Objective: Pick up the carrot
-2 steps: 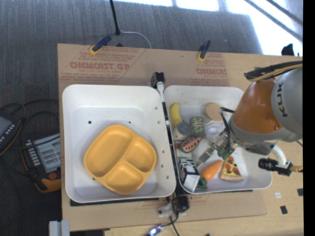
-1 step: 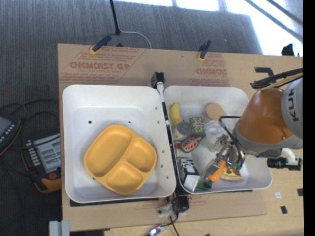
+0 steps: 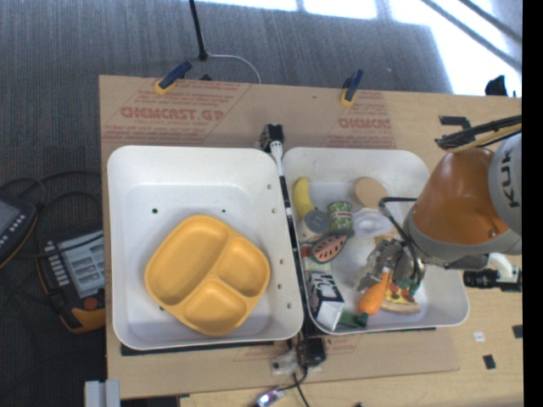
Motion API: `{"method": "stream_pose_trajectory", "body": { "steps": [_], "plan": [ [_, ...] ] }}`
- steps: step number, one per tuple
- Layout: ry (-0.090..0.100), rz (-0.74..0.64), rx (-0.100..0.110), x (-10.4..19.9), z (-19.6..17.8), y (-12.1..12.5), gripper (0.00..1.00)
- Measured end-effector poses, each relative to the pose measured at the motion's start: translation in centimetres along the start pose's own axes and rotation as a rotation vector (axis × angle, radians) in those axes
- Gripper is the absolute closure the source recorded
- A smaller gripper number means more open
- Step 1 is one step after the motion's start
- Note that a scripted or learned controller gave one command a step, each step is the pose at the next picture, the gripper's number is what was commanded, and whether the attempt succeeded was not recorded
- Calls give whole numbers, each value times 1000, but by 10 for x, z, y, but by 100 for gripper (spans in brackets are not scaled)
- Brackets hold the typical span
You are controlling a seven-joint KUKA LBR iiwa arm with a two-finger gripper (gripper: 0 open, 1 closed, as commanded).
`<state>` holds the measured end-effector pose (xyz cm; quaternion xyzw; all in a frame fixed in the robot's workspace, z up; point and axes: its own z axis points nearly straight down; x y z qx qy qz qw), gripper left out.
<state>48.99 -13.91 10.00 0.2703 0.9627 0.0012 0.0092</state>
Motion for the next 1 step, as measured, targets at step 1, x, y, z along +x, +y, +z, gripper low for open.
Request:
{"method": "stream_pose_trajectory", "body": {
  "steps": [1],
  "plan": [
    [14,204,8,20,-121,58,100]
  ]
}}
